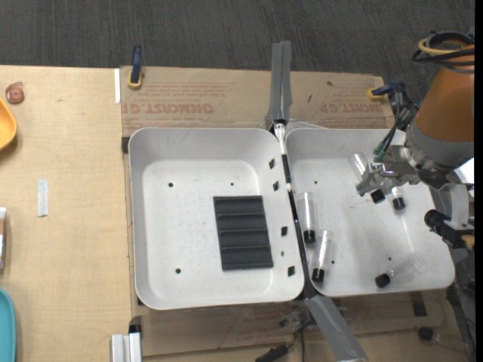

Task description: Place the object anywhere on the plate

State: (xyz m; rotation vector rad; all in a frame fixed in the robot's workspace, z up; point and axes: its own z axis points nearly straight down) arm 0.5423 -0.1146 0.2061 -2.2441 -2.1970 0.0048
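Seen from above: a tan bench [68,240] with a brown cardboard sheet [226,96] laid under 2 shallow white bins set side by side, the left bin [151,149] at 9 o'clock of the right bin [355,240], rims touching along a grey divider bar [281,81]. Reaching in from 3 o'clock, the grey arm [445,104] with its orange band, wrist hanging over the upper right part of the right bin. In the middle of the left bin, lying flat, a black ridged rectangular plate [243,232], long side running from 12 to 6 o'clock, nothing resting on it. At the arm's end, the gripper [375,183], low over the right bin's floor toward 1 o'clock of that bin's centre; cannot tell whether open or closed, nor whether anything is gripped. Near the right bin's 9 o'clock wall, 2 clear tubes with black caps: the upper tube [307,216] and, just beside it toward 5 o'clock, the lower tube [320,256]. Close by the gripper at its 4 o'clock, a third small capped piece [395,199], contact unclear. Toward 5 o'clock in the right bin, a loose black cap [383,280]. All of these well apart from the plate.
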